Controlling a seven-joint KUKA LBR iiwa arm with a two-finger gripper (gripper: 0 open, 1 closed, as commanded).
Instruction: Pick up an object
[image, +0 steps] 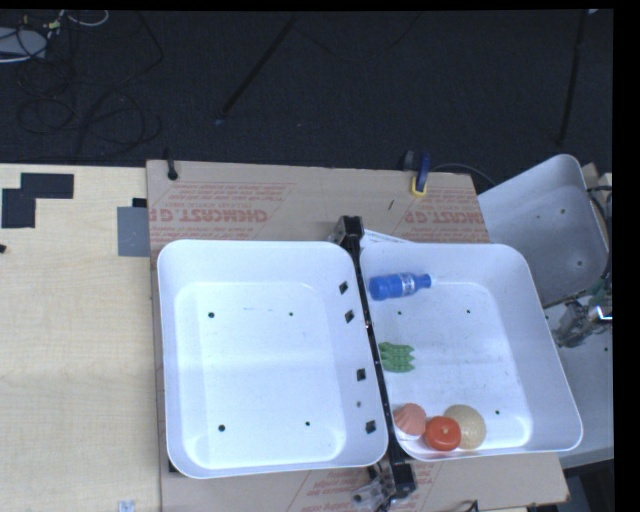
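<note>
Four small things wait in the right bin (520, 300), the left bin (200, 290) beside it on the bench (70, 330). A blue bottle (399, 286) lies on its side near the far wall, probably light, rigid and prone to rolling; a grasp across its body looks safest. A green toy (396, 357) sits by the divider. At the near edge a pink piece (408, 419), red ball (443, 433) and cream ball (466, 424) touch, likely slippery and crowded. The arm's pose cannot be told.
</note>
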